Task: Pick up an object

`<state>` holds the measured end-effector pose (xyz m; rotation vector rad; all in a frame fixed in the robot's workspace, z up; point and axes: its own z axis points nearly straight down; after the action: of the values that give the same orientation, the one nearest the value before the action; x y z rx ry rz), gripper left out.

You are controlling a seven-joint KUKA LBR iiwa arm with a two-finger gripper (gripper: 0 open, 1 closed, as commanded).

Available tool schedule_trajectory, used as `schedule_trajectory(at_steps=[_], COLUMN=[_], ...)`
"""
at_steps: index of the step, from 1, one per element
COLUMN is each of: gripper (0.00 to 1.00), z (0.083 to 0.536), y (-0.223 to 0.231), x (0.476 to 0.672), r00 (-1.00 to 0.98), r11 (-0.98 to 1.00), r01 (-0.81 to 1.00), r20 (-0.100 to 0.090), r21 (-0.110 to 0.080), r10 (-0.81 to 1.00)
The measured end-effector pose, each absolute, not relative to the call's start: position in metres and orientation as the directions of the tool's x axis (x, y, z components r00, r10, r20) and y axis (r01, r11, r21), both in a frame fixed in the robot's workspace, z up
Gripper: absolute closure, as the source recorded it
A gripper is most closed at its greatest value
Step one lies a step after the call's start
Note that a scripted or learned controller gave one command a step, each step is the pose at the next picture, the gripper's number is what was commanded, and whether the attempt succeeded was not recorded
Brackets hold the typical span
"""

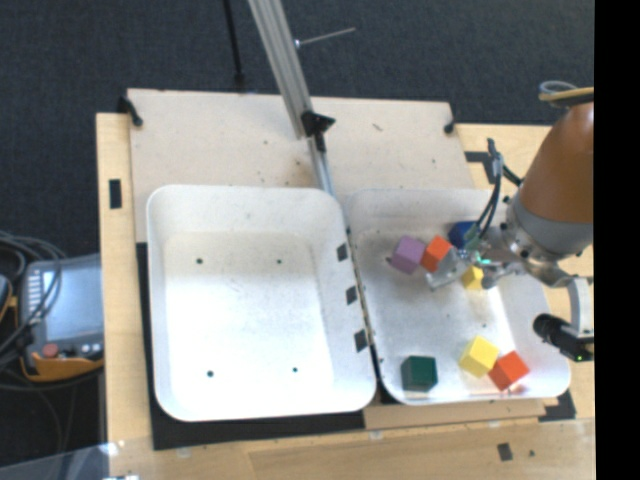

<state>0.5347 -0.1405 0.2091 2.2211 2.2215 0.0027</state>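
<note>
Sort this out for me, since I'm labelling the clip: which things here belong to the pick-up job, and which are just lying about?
Part of the job:
- gripper
- right bin
- purple block
- orange block
- blue block
- small yellow block
- green block
- yellow block
- orange-red block

Just lying about:
- left bin
- metal rail
- grey box, off the bench
</note>
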Motion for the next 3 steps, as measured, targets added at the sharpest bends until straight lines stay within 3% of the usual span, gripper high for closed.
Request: schedule_trajectory(at_steps=[2,3], gripper=[0.00,0.00], z=[0.112,0.098], y=[-0.156,-0.158], x=[0.537,0.538], r00=[0.002,0.003], r11=[-0.002,-0.003], r01=[1.000,1.000], r20=[-0.002,-0.003], r21=[-0.004,0.001], r10=[1.000,1.000])
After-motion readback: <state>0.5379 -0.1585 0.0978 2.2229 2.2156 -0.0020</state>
